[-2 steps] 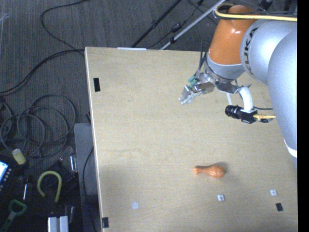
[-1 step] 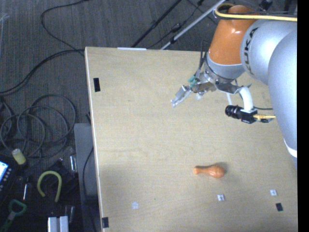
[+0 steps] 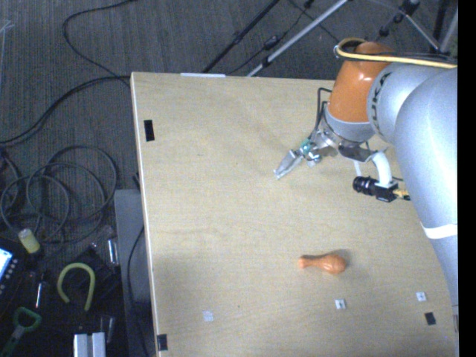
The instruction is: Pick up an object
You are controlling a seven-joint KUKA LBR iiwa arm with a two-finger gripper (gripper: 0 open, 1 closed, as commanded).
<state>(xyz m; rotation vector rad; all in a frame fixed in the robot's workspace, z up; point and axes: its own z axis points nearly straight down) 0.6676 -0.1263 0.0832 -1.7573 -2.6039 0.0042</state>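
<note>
Orange pear-shaped object lies on board; claw well apart, fingers together, holding nothing.

Black cables coiled on grey carpet left of tan bench; green hook-shaped tool below them (tripod legs up top).

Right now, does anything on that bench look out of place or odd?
Nothing looks broken or spilled. One small orange pear-shaped object lies on its side on the wooden board, well apart from the gripper, which is farther back.
</note>
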